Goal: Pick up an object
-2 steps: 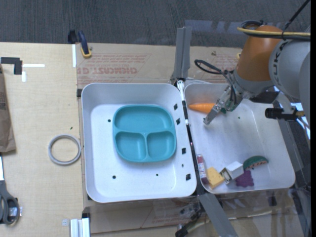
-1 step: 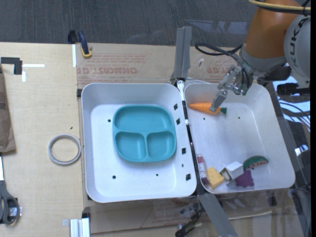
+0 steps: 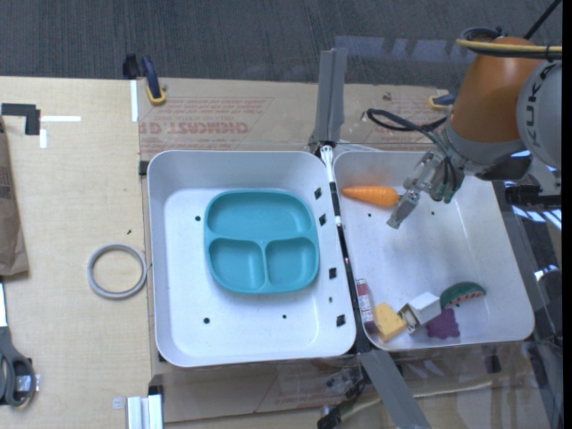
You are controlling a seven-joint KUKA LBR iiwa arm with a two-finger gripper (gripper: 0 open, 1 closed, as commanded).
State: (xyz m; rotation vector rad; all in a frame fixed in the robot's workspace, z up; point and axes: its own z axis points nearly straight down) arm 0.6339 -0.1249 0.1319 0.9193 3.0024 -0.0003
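Note:
My gripper [image 3: 418,200] hangs over the back of the right bin [image 3: 465,239], just right of an orange toy carrot [image 3: 369,195] lying near the bin's back left corner. It looks open, with nothing between its fingers. At the front of this bin lie a yellow block [image 3: 387,321], a small white and grey piece [image 3: 422,308], a purple toy [image 3: 443,326] and a green watermelon-slice toy [image 3: 463,293]. A teal divided plate [image 3: 263,241] sits in the middle of the left bin [image 3: 165,239].
A grey divider post [image 3: 329,96] stands behind the seam between the bins. On the bench to the left lie a grey tape ring [image 3: 116,269] and scissors [image 3: 13,378]. A small reddish packet [image 3: 362,291] rests against the right bin's left wall.

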